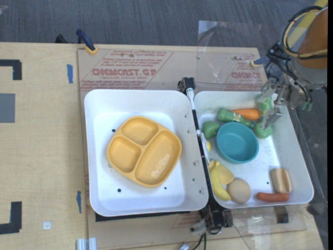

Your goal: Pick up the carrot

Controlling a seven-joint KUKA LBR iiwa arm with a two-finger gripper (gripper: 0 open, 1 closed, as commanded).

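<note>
Dark grey carpet runs behind a pale wooden bench [41,139], where a sheet of printed cardboard [130,66] lies under two shallow white bins set side by side. Blue tape marks and black corner marks dot the bench's left part.

Sitting in the left bin [99,191], a yellow divided plate [144,151] with three compartments lies near the middle, turned at a slant.

At the right bin [302,186], the carrot [245,114] lies close to the far edge, orange body pointing toward the right wall, its green top [227,115] toward the middle divider. It rests just beyond the rim of a teal bowl [237,142], which stands upright in the bin's centre. A green vegetable [210,129] lies just left of the bowl, near the divider. Along the near edge, a yellow banana [218,180] sits by the divider with a beige egg-like ball [239,190] touching it; farther right lie a bun-like roll [280,180] and, at the near right corner, a small red-orange sausage or pepper [271,196].

From the right, the grey arm with its orange band [312,35] reaches over the far right corner of this bin. The gripper [270,108] hangs just right of the carrot's tip, above a green item [264,130] near the bowl's right rim. Its fingers look slightly spread, with nothing clearly between them; the carrot lies free on the bin floor.
</note>
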